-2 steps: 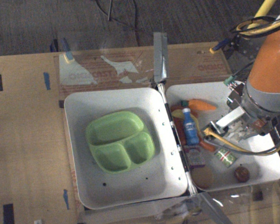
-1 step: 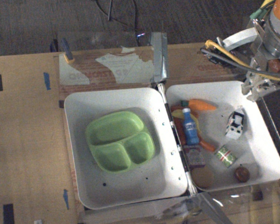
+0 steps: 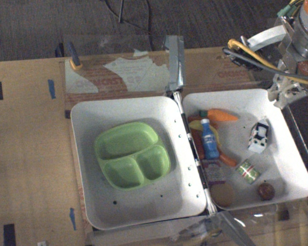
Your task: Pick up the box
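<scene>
No label reads clearly on the box (image 3: 258,137) in the right bin (image 3: 299,158); pincer (image 3: 286,93) state unclear above the brown bench (image 3: 28,157)

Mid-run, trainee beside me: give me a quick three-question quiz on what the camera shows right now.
1. True or false: the green divided plate lies in the left bin.
2. The pincer is: A) over the plate; B) by the upper right corner, as the view shows it, of the right bin; C) low inside the left bin.
3. Fill in: the black-and-white box lies in the ___ bin.

Key: 1 true; 2 B; 3 right.
</scene>
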